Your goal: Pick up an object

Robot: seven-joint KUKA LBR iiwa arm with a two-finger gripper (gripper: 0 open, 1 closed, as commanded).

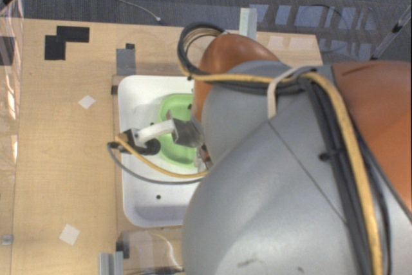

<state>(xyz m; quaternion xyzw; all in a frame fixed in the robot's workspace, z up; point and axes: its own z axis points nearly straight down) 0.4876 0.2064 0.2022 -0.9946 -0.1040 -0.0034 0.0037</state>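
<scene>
The claw (183, 132) hung low over a flat light-green plastic object (172, 146) in the shallow white bin (138, 203); its opening couldn't be told. A flat piece could slip any pinch.

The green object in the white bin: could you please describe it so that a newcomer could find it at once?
Start at the white bin on the wooden bench. The green object lies in its middle, at the edge of the big grey arm. It is the bin's one bright lime thing, rounded and partly hidden by the arm's fittings.
</scene>
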